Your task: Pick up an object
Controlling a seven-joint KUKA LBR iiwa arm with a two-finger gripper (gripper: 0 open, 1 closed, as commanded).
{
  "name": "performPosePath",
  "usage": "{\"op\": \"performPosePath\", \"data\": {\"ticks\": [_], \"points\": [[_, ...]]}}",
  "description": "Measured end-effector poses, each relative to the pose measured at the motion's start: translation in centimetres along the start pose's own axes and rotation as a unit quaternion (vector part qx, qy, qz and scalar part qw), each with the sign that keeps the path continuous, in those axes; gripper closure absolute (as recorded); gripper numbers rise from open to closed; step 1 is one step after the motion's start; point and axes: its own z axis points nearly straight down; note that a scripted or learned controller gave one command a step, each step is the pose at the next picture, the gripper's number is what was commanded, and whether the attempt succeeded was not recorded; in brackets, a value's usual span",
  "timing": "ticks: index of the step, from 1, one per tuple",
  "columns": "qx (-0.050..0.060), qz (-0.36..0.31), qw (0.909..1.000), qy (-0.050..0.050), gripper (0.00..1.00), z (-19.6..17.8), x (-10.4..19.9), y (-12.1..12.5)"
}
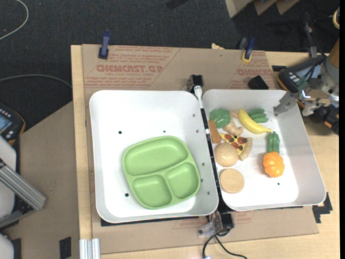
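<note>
Gripper [284, 106] parked at upper right corner of the right bin [310, 161], over the rim, nothing seen between fingers; open or closed cannot be told at this angle. Candidate objects clustered left of and below gripper: banana [251, 123] nearest, green pepper [273, 142] and orange pepper [273, 164] lower, pizza slice [237, 141], bread roll [226, 155] and round cracker [232, 181] further down-left. Items heaped toward the bin's left wall (likely tipped in loose, not arranged). Green divided tray [160, 171] alone in left bin [102, 144], well away. Pick not yet begun; banana judged easiest reach.
</note>
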Motion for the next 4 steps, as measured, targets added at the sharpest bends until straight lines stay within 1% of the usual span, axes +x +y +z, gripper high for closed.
{"op": "performPosePath", "data": {"ticks": [1, 2, 3, 4], "points": [[0.005, -0.001, 1.0, 0.008, 0.0, 11.8, -0.7, -4.1], [0.0, -0.001, 1.0, 0.001, 1.0, 10.1, -1.0, -3.8], [-0.002, -0.004, 1.0, 0.0, 1.0, 12.5, 7.7, 0.0], [0.003, 0.004, 1.0, 0.0, 1.0, 12.5, 2.0, -6.5]]}}
